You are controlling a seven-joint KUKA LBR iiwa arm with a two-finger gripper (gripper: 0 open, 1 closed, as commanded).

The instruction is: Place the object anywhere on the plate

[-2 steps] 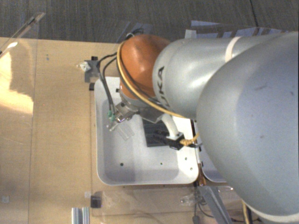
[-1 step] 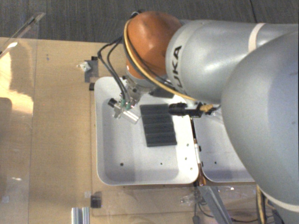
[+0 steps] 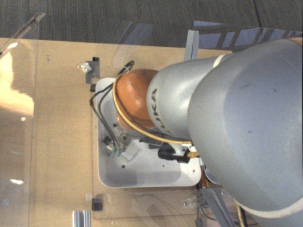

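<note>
My jaws sit hidden under my own wrist, so whether they are parted or holding anything I cannot tell. My gripper (image 3: 118, 148) hangs low in the one white bin (image 3: 142, 176) I can count. Object and plate are hidden; I judge I'm reaching, needing a clean lift next.

Bright, even light; a washed-out glare patch lies on the bench (image 3: 19, 86) at nine o'clock. The arm (image 3: 246, 122) looms soft and blurred, casting a faint shadow in the white bin (image 3: 142, 176).
</note>
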